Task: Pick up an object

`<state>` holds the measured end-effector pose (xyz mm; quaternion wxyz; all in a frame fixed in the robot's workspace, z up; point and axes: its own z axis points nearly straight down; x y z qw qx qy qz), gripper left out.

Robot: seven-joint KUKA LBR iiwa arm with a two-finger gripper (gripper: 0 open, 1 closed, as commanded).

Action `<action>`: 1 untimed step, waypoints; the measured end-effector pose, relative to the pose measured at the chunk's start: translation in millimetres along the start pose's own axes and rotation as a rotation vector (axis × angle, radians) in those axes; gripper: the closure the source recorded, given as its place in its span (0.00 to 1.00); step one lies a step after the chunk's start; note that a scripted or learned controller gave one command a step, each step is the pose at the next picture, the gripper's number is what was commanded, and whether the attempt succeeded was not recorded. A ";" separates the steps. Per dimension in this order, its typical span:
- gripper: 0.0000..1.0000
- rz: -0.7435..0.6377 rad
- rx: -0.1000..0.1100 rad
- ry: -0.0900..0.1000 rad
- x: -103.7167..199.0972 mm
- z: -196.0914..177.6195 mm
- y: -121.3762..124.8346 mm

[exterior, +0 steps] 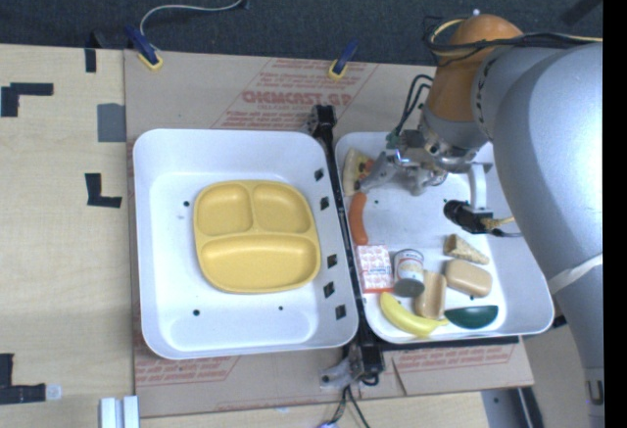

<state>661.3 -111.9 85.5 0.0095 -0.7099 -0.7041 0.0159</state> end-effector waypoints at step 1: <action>1.00 0.000 -0.003 0.000 1.5 -8.6 -0.1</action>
